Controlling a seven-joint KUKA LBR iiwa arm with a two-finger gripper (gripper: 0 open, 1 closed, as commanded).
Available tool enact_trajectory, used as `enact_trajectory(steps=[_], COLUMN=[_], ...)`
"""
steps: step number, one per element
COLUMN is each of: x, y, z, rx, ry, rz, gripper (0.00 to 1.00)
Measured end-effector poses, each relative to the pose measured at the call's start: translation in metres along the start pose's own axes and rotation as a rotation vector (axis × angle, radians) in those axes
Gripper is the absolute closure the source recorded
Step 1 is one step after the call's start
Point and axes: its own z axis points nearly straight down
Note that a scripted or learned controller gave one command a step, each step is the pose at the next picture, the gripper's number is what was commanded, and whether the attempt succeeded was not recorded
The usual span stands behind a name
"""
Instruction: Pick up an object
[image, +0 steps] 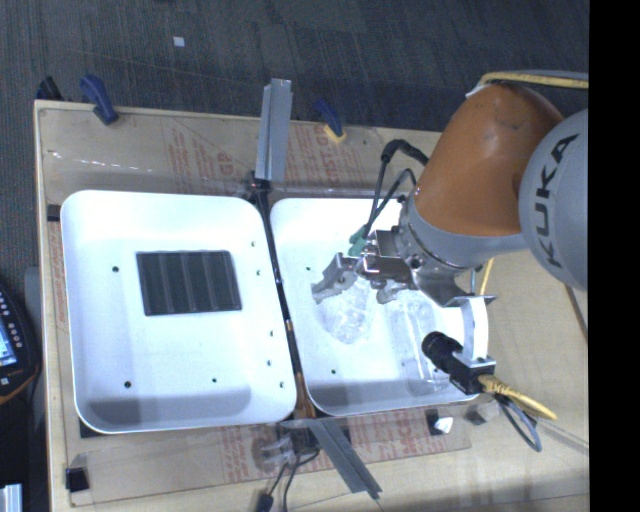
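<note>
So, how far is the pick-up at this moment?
Done: the gripper is over the right bin, close to a clear plastic object. In hand: nothing is visibly lifted; the object seems to lie on the bin floor. Left: grasp it and raise it.

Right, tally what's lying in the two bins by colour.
Dark grey ribbed mat: 1
Clear plastic items: 2, the outlines faint against the white
Total: 3
</note>
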Motion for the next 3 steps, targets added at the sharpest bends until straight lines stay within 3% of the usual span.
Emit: enact_trajectory(steps=[1, 2, 3], x=[-0.014, -0.102, -0.047], y=[0.0, 0.006, 0.003], z=[0.005, -0.014, 0.045], rx=[0.0, -0.002, 0.001], ry=[0.0, 0.0, 0.001], rz=[0.211, 0.304, 0.5], gripper=[0.0, 0.0, 0.0])
